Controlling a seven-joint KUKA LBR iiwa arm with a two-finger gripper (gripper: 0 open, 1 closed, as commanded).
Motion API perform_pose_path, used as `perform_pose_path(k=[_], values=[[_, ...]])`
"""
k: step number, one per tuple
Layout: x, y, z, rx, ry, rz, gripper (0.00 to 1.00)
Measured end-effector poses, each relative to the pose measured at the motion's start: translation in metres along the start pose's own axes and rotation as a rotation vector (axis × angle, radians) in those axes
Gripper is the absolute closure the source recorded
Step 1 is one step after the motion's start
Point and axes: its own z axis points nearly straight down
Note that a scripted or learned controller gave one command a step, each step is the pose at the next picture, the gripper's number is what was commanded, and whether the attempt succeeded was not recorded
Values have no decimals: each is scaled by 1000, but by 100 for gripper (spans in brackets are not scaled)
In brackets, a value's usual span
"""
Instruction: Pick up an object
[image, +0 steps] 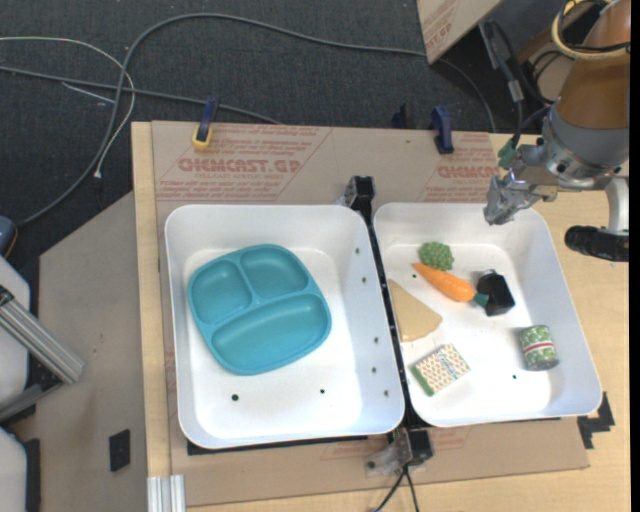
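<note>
White plastic, shallow, the left bin (190, 330) carries a teal three-compartment plate (260, 307). We note the matching white right bin (560, 300) beside it, holding the loose objects: a pale wedge-shaped slice (412, 312) near its left wall, an orange toy carrot with a green top (441, 274), a patterned flat packet (441, 368), a black block (494, 292) touching the carrot's tip, and a small green-labelled can (538, 347). The grey gripper (503, 205) hangs over the bin's far rim, carrying nothing; we cannot tell its finger state.
</note>
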Motion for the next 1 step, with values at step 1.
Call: perform_pose_path(k=[1], values=[[57,-7,9,1,1,-2,100]])
